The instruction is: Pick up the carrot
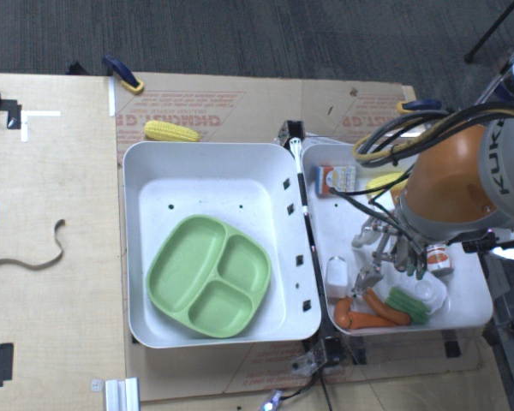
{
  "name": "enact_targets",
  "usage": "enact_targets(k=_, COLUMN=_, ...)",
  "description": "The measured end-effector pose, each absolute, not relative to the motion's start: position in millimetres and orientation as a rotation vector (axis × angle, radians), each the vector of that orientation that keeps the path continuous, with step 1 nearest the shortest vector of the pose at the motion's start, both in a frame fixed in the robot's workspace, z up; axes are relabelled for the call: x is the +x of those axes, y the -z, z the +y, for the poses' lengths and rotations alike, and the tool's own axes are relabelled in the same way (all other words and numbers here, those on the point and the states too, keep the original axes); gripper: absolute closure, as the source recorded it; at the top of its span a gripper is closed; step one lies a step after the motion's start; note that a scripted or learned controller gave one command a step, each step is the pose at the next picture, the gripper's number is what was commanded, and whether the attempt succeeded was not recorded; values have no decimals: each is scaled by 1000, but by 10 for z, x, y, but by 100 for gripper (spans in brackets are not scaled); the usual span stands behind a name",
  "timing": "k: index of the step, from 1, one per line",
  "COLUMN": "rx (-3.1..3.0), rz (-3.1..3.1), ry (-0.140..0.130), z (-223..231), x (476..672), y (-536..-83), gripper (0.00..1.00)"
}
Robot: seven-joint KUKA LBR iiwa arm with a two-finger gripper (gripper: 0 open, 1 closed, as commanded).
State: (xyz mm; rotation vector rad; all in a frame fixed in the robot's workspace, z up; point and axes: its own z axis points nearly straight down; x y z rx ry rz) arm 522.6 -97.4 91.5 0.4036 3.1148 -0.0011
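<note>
1. Gripper point(370, 274) hangs low over the right bin point(463, 311), its metal fingers pointing down toward the near edge of that bin; the fingers look a little spread and I see nothing between them, though they are small and partly mixed with cables, so I say this with care.
2. Just below the fingertips, toward the near edge, lies the carrot point(373, 317). It is orange and rests on the bin floor in the near left corner of the right bin. Its long axis runs about left to right across the view, slightly slanted. A second orange piece lies close above it, so I cannot tell for sure if it is one carrot or two.
3. Beside the carrot, on the right, a green vegetable point(407, 305) touches or nearly touches it; a careless grip could catch this one instead.
4. My judgement: the fingers need to go down a short way and close across the short side of the carrot, not along its length.
5. Farther left, the left bin point(154, 178) holds a green divided plate point(209, 275).
6. Farthest, beyond the bins, a yellow corn cob point(170, 131) lies on the cardboard point(240, 105).
</note>
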Motion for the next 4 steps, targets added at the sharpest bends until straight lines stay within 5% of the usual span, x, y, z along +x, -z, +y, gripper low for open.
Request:
enact_targets(k=1, rx=-328, rz=3095, ry=5, z=-919, x=4868, y=-971, gripper=0)
enact_targets(k=2, rx=-332, rz=3102, ry=5, z=-917, x=4856, y=-1051, gripper=100)
enact_targets(k=3, rx=-497, rz=3094, ry=2, z=-1147, x=4942, y=-936, gripper=100)
enact_targets(k=4, rx=-446, rz=3104, ry=2, z=-1680, x=5035, y=-1297, gripper=100)
